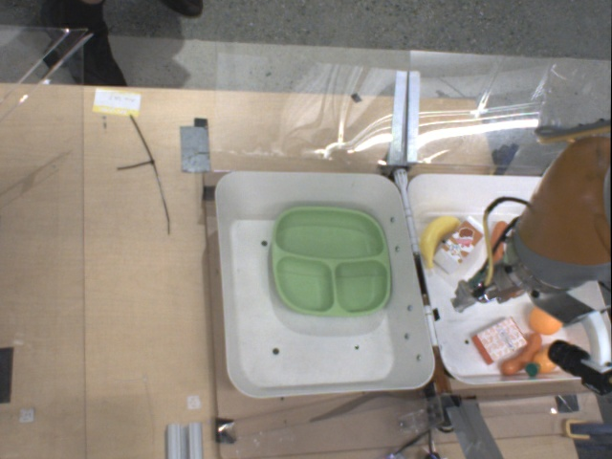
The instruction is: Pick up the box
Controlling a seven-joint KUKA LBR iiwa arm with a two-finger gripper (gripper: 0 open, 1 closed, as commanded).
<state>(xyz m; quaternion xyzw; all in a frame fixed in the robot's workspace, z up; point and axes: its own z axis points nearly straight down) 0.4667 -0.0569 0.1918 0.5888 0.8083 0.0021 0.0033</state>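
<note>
The right bin (421, 191) serves as the landmark for all positions below.

The box (500, 338), red and white with a printed pattern, lies flat on the floor of the right bin, near its front edge. It is tilted relative to the bin walls. An orange (545, 320) lies just beside the box, on the side toward the arm. A carrot (525, 360) lies at the front edge of the bin, touching or nearly touching the box corner.

A banana (437, 238) lies in the rear left part of the right bin, close to the wall shared with the left bin (316, 376). A small printed packet (463, 245) lies just beside the banana.

The tool (475, 293) hangs over the middle of the right bin, between the packet and the box, rear of the box. Whether it is wide or narrow cannot be told. The box is apart from it.

The left bin holds a green tray (332, 260) with three compartments, set near its centre. Both bins rest on the surface (96, 295).
</note>
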